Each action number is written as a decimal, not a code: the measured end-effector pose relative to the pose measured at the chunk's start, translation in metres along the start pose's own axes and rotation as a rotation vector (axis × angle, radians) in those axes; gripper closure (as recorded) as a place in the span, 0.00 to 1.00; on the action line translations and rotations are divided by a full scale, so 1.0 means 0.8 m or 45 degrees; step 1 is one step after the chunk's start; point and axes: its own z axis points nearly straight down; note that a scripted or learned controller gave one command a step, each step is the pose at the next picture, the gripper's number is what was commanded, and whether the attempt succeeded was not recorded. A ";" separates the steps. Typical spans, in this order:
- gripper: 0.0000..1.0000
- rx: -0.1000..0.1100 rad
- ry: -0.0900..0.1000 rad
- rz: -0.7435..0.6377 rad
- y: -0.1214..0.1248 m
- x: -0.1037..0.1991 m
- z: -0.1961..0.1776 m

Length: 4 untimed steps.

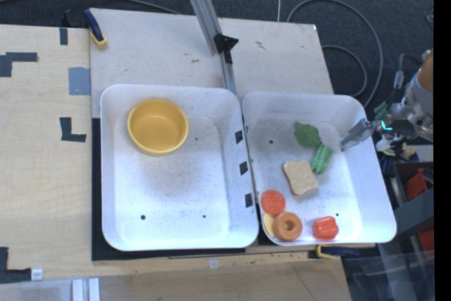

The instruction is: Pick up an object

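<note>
pincer (354, 135) at right bin (366, 173) far wall, grip state unreadable, probably empty | nearest target: green toy (314, 144) beside bread slice (301, 177) | advice: centre above green toy, descend straight, avoid the wall

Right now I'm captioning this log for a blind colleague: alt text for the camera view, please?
The gripper hangs over the right bin's right side, near a green toy, bread slice, donut and red pieces. The left bin holds a yellow bowl.
</note>
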 end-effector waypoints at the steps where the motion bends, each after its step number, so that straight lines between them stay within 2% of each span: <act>1: 0.00 0.006 0.000 0.001 0.006 -0.002 0.057; 2: 0.00 0.009 0.002 0.002 -0.005 -0.006 0.132; 3: 0.00 -0.002 0.000 0.003 -0.004 -0.006 0.194; 4: 1.00 -0.004 0.000 0.000 -0.003 -0.005 0.180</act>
